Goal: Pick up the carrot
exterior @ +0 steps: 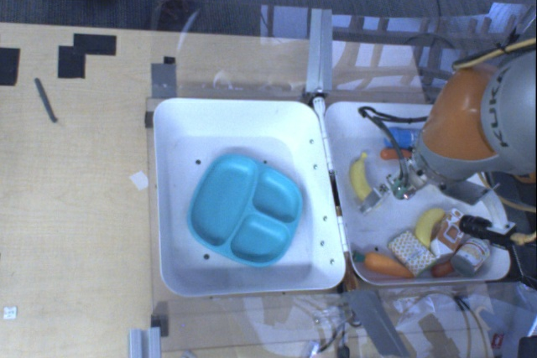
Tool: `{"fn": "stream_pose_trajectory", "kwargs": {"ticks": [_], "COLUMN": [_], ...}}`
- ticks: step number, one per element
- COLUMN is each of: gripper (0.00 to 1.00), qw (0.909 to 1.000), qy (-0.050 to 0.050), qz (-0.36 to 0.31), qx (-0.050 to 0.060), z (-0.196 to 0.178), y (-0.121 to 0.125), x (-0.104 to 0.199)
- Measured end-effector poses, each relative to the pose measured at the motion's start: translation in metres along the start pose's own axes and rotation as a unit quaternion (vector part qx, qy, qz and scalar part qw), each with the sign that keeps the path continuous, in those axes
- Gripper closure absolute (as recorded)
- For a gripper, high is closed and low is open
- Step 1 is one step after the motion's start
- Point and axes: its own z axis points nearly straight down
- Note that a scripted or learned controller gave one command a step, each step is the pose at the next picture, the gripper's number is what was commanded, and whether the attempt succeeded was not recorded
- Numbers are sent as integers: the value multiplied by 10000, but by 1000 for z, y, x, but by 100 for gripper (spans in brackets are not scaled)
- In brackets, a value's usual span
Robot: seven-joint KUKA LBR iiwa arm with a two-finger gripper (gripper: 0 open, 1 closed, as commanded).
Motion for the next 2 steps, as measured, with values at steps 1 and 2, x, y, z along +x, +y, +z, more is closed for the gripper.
{"fn": "stream_pose_trajectory", "kwargs": {"ticks": [1,2], "gripper": [100,100], "qw": [10000,9954], "qy": [-8,-55], "qz": [-29,960], "qx": [-10,-50], "z": [-10,7], "y": [1,-64], "x": [1,-70]}}
